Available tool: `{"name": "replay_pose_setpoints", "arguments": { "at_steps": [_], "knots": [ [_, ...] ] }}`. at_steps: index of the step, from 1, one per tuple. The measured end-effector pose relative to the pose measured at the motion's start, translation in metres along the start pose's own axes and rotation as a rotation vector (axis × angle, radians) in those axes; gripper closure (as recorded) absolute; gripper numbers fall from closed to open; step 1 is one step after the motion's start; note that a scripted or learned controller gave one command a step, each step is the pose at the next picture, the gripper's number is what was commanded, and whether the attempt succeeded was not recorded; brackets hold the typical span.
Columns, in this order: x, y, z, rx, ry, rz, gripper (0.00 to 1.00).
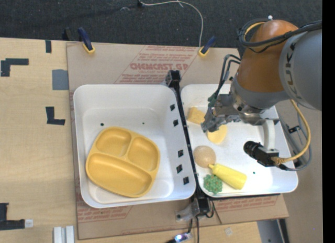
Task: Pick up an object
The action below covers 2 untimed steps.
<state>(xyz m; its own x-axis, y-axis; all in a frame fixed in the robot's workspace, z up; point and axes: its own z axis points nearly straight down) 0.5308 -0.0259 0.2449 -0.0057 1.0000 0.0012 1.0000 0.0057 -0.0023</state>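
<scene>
The right bin [272, 184] holds several small items. A pale yellow wedge [195, 115] lies near its left wall, and a yellow rounded piece [218, 134] sits just right of it. Further forward are a beige round item [204, 155], a yellow corn-like piece [229, 175] and a green bumpy item [213, 184]. My gripper [211, 123] hangs low between the wedge and the yellow rounded piece, partly covering that piece's upper edge. The arm's wrist hides how the gripper meets these items.
The left bin [125, 98] holds a yellow divided plate [123, 161]. A black divider [180, 132] runs between the bins. The arm's grey and orange body [267, 64] covers the right bin's back half, and a black cable fitting [259, 152] hangs over its right side.
</scene>
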Motion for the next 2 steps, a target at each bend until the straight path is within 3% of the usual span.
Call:
{"name": "replay_pose_setpoints", "arguments": {
  "at_steps": [2],
  "knots": [
    [0.096,-0.010,0.024,0.002,-0.001,0.001,1.00]
  ]
}}
